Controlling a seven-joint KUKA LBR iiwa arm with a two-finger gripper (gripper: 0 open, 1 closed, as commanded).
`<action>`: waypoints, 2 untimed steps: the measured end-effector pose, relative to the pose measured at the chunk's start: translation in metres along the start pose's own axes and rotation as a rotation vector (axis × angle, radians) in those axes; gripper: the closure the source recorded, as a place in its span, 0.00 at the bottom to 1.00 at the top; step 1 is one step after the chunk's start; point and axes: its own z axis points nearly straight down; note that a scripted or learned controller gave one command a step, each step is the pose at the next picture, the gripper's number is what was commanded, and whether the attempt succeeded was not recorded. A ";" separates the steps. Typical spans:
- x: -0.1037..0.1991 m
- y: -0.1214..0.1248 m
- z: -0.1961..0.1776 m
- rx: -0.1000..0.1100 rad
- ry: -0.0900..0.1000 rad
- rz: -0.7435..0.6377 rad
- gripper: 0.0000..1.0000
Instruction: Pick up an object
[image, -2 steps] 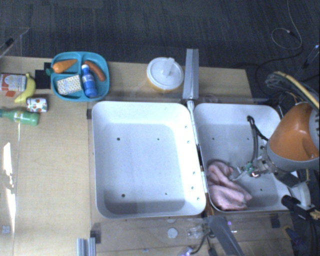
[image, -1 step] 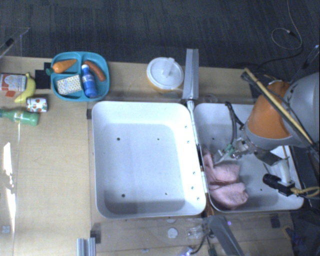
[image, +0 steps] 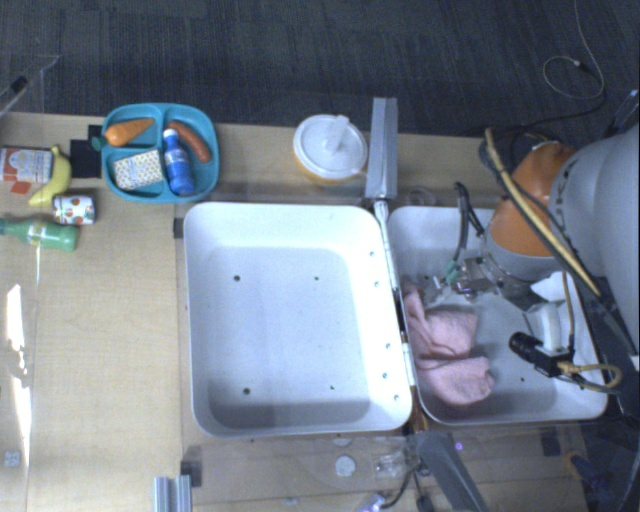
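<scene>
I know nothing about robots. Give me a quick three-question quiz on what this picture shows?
1. True or false: the pink cloth lies in the left bin.
2. Which sits beyond the bins, near the divider post?
A. white lidded cup
B. green bottle
C. banana
3. Fill in: the blue tray stands on the bench, off the left bin's far ______ corner.

Key:
1. False; it lies in the right bin, close to the gripper.
2. A.
3. left.
</scene>
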 end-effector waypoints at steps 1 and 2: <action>-0.014 -0.091 -0.002 -0.004 -0.003 -0.043 0.00; -0.014 -0.087 -0.015 -0.016 -0.009 -0.045 1.00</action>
